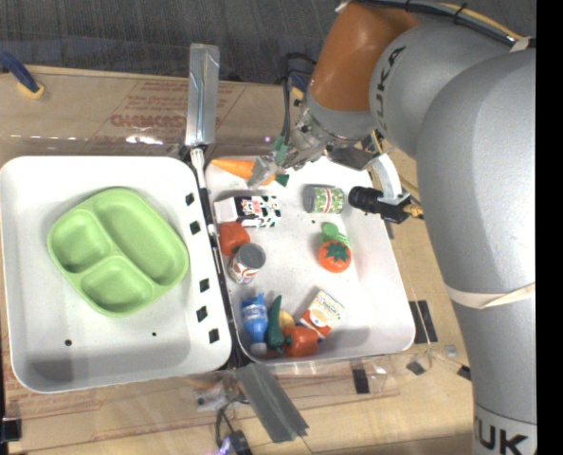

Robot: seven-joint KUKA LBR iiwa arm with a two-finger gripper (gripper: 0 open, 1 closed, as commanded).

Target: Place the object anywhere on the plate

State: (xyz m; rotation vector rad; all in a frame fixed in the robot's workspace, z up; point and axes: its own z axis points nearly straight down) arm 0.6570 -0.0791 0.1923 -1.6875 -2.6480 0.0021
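Starting at the left, a green plate [118,249] with three compartments lies in the left white bin [35,349], tilted a little and sitting towards the bin's upper middle. A narrow divide with black clips separates this bin from the right white bin [381,297], where all the loose things are gathered. Along that bin's left side lie a black-and-white patterned box [259,210], a red toy [232,237] just below it and a small grey-topped can [246,263] touching the red toy's lower edge. At the bottom edge a blue bottle [254,317], a dark green piece [275,318], a small printed carton [324,310] and a red item [301,340] crowd together. Nearer the middle rests a tomato-like orange-red toy with a green top [335,253], and above it a small green-labelled can [325,199] lies on its side. At the top left corner of this bin an orange carrot [232,168] lies on the rim — its thick end meets the gripper [274,167], which comes down from the grey arm with the orange band [353,50] on the right. Whether the jaws are clenched on the carrot or parted beside it cannot be told from this angle.
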